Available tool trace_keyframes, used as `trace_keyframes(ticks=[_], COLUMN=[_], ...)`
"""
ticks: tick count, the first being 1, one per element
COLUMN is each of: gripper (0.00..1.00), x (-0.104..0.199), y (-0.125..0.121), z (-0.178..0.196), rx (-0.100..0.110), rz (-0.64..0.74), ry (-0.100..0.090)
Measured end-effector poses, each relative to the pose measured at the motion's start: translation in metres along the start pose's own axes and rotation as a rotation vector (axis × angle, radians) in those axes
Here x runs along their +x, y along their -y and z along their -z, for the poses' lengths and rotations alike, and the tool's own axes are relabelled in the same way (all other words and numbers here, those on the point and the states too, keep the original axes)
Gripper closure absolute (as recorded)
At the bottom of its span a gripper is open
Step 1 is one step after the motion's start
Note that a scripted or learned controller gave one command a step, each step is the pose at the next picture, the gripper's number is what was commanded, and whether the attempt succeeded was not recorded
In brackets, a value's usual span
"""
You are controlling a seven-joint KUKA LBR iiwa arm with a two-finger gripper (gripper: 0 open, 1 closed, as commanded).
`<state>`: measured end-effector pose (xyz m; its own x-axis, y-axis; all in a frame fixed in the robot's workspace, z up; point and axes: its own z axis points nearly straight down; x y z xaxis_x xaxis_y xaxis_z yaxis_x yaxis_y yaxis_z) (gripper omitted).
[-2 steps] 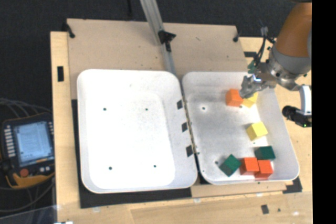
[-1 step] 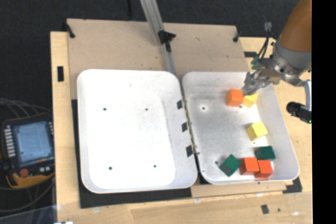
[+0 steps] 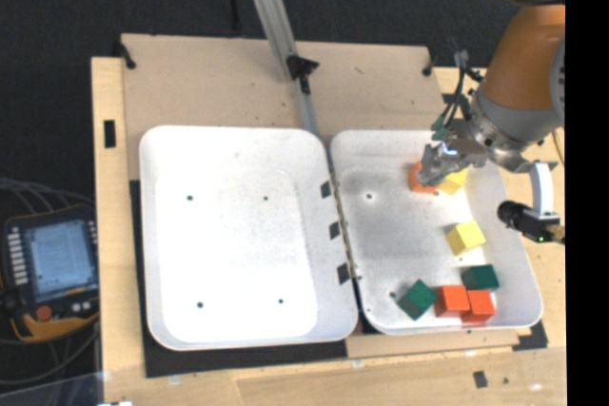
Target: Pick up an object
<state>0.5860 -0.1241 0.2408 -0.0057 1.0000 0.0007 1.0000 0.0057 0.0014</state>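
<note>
the desk (image 3: 238, 81) carries two shallow white bins side by side. the left bin (image 3: 162, 233) lies well away from the hand, toward the left of the view, and the right bin (image 3: 381, 233) lies directly under it. the grey arm (image 3: 523, 62) with its orange band reaches in from the right, and the hand (image 3: 436, 168) is low over the far part of the right bin; whether it is apart or together cannot be told from here. an orange block (image 3: 421, 182) sits touching the hand's lower left side, and a yellow block (image 3: 454, 179) shows just to its right, partly hidden. nearer the viewer and apart from the hand lies another yellow block (image 3: 465, 237). well below it, a dark green block (image 3: 480, 277), a second green block (image 3: 416, 299) and two orange blocks (image 3: 466, 301) cluster by the near rim.
</note>
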Motion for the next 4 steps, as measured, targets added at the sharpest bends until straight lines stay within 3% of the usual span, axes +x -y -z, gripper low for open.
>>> trace_keyframes(ticks=[1,4], gripper=[1.00,1.00], x=[0.052,0.170], y=[0.016,0.070], z=[0.010,-0.010], rx=[0.000,0.003], rz=[0.002,0.000], ry=[-0.001,0.000])
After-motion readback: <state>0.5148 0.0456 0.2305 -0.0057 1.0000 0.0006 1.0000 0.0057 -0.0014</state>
